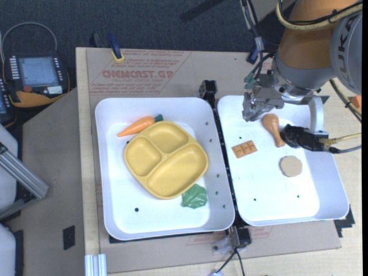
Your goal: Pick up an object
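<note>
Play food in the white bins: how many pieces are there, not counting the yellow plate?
5. Left bin: carrot above the plate, green lettuce leaf below it. Right bin: drumstick near the arm, brown waffle piece, round tan cookie. The arm could hide more.

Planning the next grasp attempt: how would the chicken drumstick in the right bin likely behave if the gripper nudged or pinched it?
The drumstick has a rounded head and narrow shaft, so it would probably pivot or roll when nudged. It looks like smooth moulded plastic, so likely stiff, light and somewhat slippery. The gripper is beside its head.
</note>
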### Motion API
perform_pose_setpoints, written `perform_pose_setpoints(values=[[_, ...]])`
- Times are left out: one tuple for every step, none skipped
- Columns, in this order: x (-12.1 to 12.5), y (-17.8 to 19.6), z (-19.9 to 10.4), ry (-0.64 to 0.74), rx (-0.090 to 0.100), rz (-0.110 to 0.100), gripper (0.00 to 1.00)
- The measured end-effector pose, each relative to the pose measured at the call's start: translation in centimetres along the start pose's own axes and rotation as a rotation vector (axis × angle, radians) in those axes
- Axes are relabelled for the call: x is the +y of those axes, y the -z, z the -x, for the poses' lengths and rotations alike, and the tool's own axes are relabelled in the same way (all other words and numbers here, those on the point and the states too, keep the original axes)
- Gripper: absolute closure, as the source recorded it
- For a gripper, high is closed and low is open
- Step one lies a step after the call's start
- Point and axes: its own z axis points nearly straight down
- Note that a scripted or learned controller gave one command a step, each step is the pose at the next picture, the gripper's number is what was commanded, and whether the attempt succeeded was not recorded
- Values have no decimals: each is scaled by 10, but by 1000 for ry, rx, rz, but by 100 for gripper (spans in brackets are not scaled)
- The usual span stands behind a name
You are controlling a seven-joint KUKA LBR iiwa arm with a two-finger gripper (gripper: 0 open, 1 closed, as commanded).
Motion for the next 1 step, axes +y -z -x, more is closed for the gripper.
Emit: perform_pose_setpoints(values=[[9,-2,-51,0,-1,4,100]])
